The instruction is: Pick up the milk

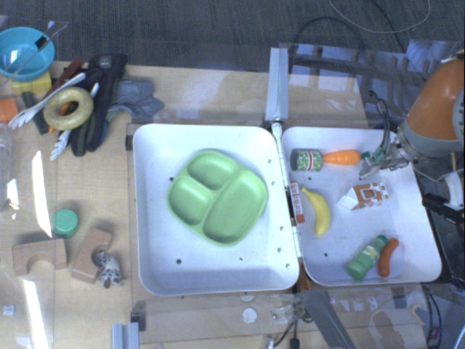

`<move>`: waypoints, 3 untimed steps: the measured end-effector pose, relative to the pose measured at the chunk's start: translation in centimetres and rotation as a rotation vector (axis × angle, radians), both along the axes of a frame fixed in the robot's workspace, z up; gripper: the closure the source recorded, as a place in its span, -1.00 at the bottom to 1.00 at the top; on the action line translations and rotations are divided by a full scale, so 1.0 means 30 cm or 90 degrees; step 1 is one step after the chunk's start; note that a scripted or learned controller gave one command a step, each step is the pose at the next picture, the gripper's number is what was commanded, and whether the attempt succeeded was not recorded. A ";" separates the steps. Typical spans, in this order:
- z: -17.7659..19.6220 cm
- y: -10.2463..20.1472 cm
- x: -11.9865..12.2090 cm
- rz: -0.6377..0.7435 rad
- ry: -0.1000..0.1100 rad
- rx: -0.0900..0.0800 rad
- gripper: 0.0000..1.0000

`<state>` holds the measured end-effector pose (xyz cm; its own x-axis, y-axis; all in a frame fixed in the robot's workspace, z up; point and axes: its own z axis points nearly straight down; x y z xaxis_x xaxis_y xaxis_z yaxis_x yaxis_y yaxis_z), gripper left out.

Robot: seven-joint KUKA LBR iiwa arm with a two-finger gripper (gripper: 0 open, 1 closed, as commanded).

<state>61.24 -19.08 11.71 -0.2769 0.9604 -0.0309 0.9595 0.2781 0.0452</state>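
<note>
Starting at the far left of the pale wooden table (218,93): a blue plastic bowl (23,49), a yellow ring (68,107), white plastic cutlery and dark tools in a loose heap. Lower left, a small green round lid (65,222) sits near two plain wooden blocks (43,257).

Left shallow white bin (152,267): one light green plastic plate with three compartments (217,196), lying flat near the middle.

Right shallow white bin (425,267), near its back wall: a small can with a green label (306,160) on its side, touching the blunt end of an orange toy carrot (341,158). Below these, a yellow toy banana (318,209) lies close to the divider between the bins. The small white milk carton with brown print (365,195) lies near the middle of this bin, right of the banana and apart from it. Toward the front edge, a green toy bottle (365,259) lies just beside a red-orange toy sausage (386,257).

Grey pincer (379,162) sits over the back of the right bin, just right of the carrot tip and above the milk carton in the view. Cannot tell how wide its tips stand; nothing is seen clamped in it. Orange band of the arm (436,104) shows at the right edge.
</note>
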 end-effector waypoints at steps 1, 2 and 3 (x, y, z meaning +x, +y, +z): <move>0.000 0.000 0.000 0.000 0.000 0.000 -1.00; -0.090 -0.045 -0.156 -0.012 0.024 0.010 -1.00; -0.043 -0.043 -0.142 -0.010 0.017 0.008 1.00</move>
<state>56.96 -20.38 10.42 -0.2620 0.9650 -0.0120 0.9647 0.2622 0.0231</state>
